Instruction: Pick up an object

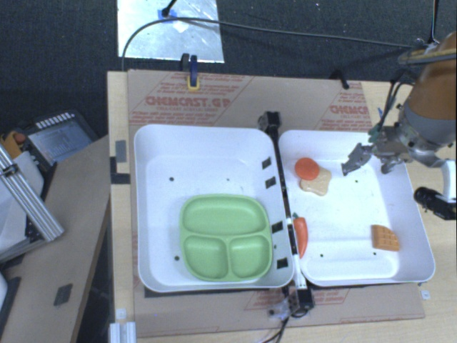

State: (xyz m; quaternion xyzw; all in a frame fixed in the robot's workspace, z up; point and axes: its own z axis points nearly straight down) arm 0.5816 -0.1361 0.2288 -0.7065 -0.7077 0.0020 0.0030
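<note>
Grey two-finger claw [368, 158] open and holding nothing, right of frame, above shallow white right bin [410, 213], round orange piece [307, 167] to its left

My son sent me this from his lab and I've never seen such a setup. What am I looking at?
This is one picture from a camera fixed above a bench, looking down at a slant. Two shallow white bins sit side by side. The left bin holds a green divided plate. The right bin holds an orange round piece touching a beige piece, a waffle-like square, and a red-orange piece by the divider. The grey and orange robot arm reaches in from the right; its gripper hovers above the right bin, holding nothing.
</note>
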